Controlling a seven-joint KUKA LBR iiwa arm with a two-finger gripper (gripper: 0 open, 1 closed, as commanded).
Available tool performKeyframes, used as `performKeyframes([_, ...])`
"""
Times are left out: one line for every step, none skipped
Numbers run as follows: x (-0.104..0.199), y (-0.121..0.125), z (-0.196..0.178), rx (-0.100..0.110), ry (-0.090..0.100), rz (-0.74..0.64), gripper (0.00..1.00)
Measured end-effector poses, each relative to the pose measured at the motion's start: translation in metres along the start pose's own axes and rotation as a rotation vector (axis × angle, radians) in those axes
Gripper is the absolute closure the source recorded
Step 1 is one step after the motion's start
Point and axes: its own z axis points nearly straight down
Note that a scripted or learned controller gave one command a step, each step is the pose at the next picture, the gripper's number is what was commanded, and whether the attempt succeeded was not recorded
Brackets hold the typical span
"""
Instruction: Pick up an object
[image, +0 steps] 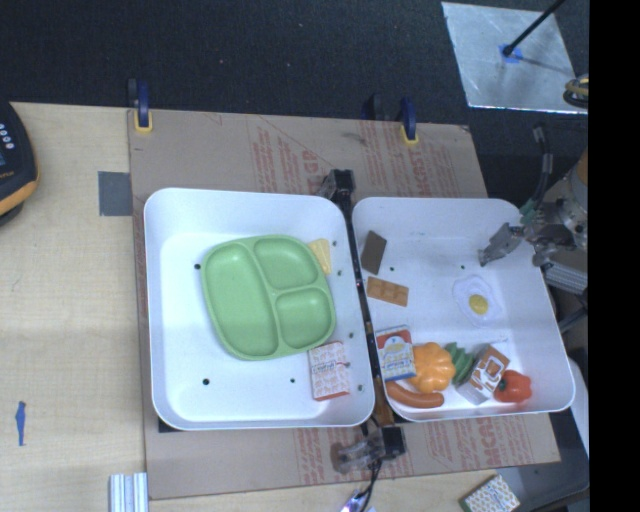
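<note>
Toy food crowds the right bin's (520, 300) near edge; the hand (497, 247), half-hidden, cannot be read for grip.

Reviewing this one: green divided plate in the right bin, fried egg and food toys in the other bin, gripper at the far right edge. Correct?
Not quite. The camera view shows the green divided plate in the left bin, not the right. The fried egg and the other food toys lie in the right bin, and the gripper is at that bin's far right edge.
</note>
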Motion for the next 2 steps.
performKeyframes([0.060,-0.091,0.070,0.018,0.010,-0.002,0.00])
performKeyframes([0.082,-0.108,0.094,0.006,0.004,-0.003,0.00])
